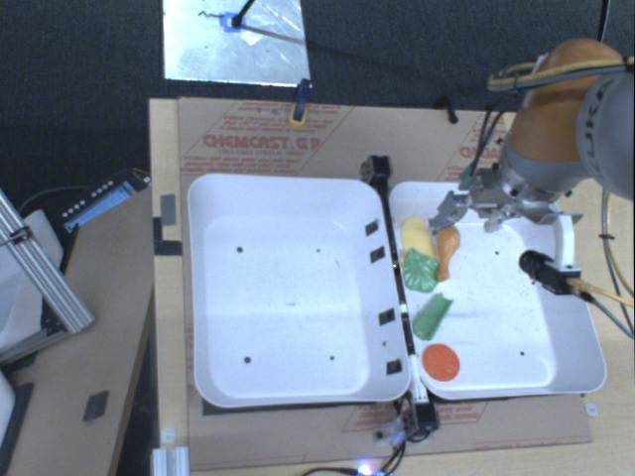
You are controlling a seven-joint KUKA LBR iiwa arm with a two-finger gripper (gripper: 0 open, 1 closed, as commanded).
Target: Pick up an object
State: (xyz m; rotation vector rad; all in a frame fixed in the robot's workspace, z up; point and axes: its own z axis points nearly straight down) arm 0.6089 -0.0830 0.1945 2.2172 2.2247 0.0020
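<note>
On the wooden bench, the right white plastic bin (pixel 575 365) held the small orange carrot-shaped toy (pixel 448 250) at ten o'clock, just under the spread-fingered gripper (pixel 474 211), which I think should drop and pinch.

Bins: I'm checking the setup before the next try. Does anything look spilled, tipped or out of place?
Nothing stands out. The toys, a yellow piece, orange carrot, green leafy piece, green pod and red-orange disc, all lie inside the right bin, near its left wall.
</note>
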